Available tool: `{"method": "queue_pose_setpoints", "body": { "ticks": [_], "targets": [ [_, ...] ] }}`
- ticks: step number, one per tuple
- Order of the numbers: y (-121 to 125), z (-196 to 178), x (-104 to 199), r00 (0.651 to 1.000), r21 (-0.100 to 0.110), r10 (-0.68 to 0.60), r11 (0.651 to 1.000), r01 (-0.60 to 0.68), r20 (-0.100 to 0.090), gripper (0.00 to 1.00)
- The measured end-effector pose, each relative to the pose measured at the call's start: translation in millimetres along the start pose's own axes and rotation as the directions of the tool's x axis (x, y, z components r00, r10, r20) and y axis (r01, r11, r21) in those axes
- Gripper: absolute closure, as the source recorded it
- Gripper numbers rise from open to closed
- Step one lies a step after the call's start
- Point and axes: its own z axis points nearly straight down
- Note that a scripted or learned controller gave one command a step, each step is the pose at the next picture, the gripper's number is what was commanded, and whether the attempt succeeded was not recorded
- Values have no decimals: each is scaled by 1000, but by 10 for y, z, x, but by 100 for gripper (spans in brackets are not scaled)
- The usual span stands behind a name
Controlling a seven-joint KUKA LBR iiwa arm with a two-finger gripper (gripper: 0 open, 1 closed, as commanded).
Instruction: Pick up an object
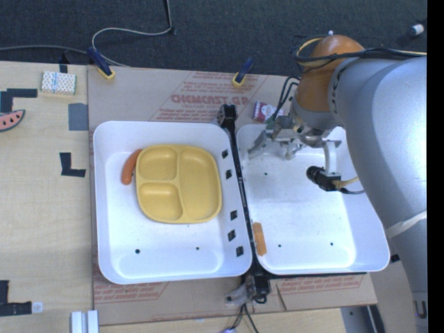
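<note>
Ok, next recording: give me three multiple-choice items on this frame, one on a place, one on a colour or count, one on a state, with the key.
1. Where does the divided plate lie?
A. in the left bin
B. in the right bin
C. on the cardboard

2. What colour is the plate?
A. red
B. yellow
C. blue

3. How does the end effector stand relative to the plate?
A. gripping its rim
B. resting on its centre
C. apart from it, over the right bin's far left corner

Key: 1 A, the plate sits inside the left bin beside an orange sausage-shaped piece. 2 B, its surface is plainly yellow. 3 C, the bins' divider lies between them.
</note>
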Motion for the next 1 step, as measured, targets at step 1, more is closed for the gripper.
{"method": "queue_pose_setpoints", "body": {
  "ticks": [1],
  "targets": [
    [-733,87,-28,1000,-1,3,1000,-3,-3,0]
  ]
}}
